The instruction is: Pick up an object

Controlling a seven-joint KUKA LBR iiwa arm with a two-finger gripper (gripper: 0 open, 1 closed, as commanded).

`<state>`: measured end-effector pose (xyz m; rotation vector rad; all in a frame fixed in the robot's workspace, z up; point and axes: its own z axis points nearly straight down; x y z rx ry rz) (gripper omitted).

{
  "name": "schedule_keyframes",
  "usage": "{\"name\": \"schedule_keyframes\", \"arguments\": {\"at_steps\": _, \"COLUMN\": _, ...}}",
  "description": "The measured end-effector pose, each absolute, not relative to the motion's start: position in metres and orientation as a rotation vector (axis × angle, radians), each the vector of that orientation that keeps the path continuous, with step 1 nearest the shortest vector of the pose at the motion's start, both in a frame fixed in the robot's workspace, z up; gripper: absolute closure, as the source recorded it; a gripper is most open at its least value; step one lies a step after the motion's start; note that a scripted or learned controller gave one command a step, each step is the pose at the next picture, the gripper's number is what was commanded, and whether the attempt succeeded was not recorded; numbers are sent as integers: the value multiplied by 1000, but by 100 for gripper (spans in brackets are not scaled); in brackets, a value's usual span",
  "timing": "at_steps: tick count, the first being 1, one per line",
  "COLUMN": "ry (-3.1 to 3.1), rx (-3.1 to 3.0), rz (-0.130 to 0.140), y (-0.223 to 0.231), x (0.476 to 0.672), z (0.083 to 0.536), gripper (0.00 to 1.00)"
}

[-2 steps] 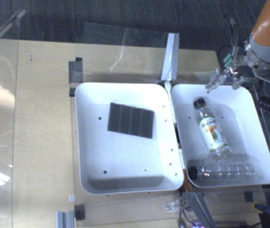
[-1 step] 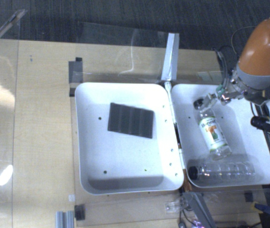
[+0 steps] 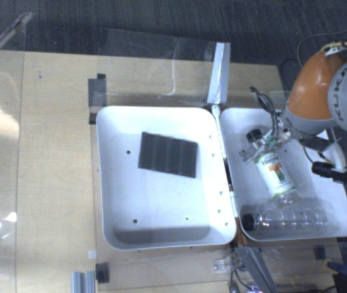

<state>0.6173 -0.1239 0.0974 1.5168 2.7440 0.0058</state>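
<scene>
A small clear bottle (image 3: 275, 174) with a black cap and an orange and green label lies tilted in the right bin (image 3: 344, 224). Below it, along the bin's front wall, lies a larger clear ribbed bottle (image 3: 286, 218) with a black cap at its left end. A dark grey flat rectangular pad (image 3: 168, 154) rests in the left bin (image 3: 161, 224). My gripper (image 3: 266, 143) hangs low over the cap end of the small bottle, with the arm's orange band (image 3: 312, 90) above it to the right. The arm hides the right bin's far right corner.
A ridge where the two bins meet runs between them (image 3: 225, 170). A metal upright (image 3: 219, 72) and a clear panel stand behind the bins. Cables (image 3: 335, 170) trail from the wrist over the right bin's right rim.
</scene>
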Motion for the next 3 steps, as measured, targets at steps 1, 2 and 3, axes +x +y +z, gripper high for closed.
{"name": "schedule_keyframes", "arguments": {"at_steps": 1, "ry": 2709, "rx": 1582, "rz": 6, "y": -120, "x": 587, "z": 94, "gripper": 0}}
{"name": "schedule_keyframes", "arguments": {"at_steps": 2, "ry": 2705, "rx": 1577, "rz": 12, "y": -119, "x": 589, "z": 106, "gripper": 100}}
{"name": "schedule_keyframes", "arguments": {"at_steps": 3, "ry": 2831, "rx": 1343, "rz": 6, "y": -79, "x": 643, "z": 187, "gripper": 100}}
